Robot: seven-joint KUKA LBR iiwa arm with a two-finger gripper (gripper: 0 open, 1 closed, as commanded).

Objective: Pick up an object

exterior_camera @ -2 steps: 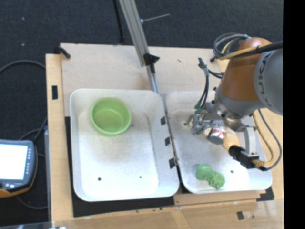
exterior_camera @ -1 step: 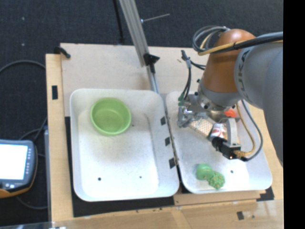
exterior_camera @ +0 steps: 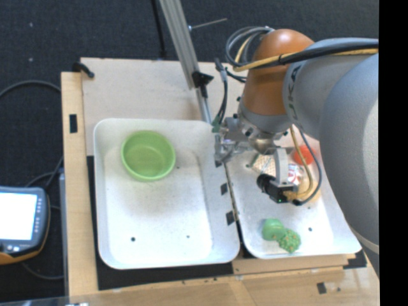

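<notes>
the gripper [exterior_camera: 224, 146] sits low over the inner edge of the right bin [exterior_camera: 338, 231], under the orange wrist band. whether it is apart or together cannot be told from this view; nothing is seen clamped in it. candidate objects lie just beside it in the right bin: a clutter of items [exterior_camera: 284, 174], too jumbled to name individually, and, nearer the front rim, a green toy [exterior_camera: 281, 233] lying apart from the clutter. judgement: the green toy is the cleaner target, standing clear of neighbours; the descent should be centred over it and kept off the bin wall. the left bin [exterior_camera: 159, 234] holds a green bowl [exterior_camera: 148, 155], upright, near its back left corner.
</notes>
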